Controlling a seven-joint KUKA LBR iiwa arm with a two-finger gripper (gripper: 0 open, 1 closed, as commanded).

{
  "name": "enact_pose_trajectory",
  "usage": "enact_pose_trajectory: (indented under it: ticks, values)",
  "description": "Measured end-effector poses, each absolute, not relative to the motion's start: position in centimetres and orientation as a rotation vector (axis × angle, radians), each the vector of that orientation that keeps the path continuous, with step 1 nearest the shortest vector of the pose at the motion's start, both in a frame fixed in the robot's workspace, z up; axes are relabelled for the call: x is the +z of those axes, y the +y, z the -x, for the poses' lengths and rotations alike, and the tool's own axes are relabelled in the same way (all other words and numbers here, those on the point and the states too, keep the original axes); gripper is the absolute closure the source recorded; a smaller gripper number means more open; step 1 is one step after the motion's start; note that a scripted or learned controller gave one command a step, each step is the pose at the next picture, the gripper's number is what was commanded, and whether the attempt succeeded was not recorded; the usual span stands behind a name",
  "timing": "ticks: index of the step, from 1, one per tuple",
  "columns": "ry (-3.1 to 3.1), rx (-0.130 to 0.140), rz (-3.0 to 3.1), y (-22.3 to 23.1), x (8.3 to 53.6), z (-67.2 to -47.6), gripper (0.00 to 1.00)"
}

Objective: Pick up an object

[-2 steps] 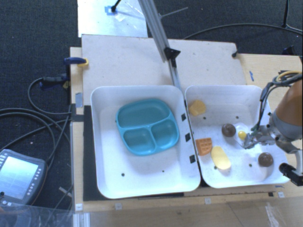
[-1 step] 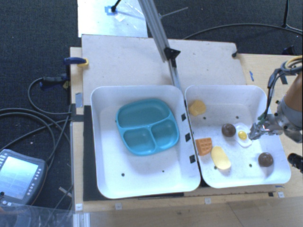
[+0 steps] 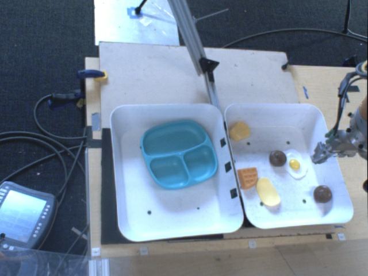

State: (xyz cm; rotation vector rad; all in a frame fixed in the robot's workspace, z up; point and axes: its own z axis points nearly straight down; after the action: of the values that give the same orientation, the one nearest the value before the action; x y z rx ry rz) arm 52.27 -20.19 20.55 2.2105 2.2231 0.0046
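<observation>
Nearest the camera in the right-hand bin [image 3: 330, 125], a dark brown ball [image 3: 322, 194] rests by the front corner, with a pale yellow, potato-like piece [image 3: 268, 192] and an orange waffle-textured block [image 3: 248, 177] just beside each other toward the divider. Slightly farther back lie a fried-egg toy [image 3: 295, 165] and a second brown ball [image 3: 278, 158], the two almost touching; a yellow-orange lump [image 3: 240, 131] sits well apart near the far wall. All look like light, rigid play food. The flat egg offers little to pinch and the balls would likely roll or slip, so the waffle block, taken across its straight sides, seems the surest hold. At the bin's right rim the gripper [image 3: 320, 154] hangs close to the egg with nothing seen between its jaws; whether they stand apart or together cannot be told. Across the divider, the left bin [image 3: 123, 171] carries a blue sectioned plate [image 3: 179, 153], and beyond both stretches the bare tabletop [image 3: 172, 73].
</observation>
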Motion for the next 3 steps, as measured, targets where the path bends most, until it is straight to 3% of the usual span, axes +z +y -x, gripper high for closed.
enact_pose_trajectory:
  ticks: [1, 3]
  values:
    - [2.226, 0.004, -2.211, -20.2, 22.9, -52.4, 1.0]
    - [2.235, 0.006, -2.207, -9.8, 24.9, -56.5, 1.0]
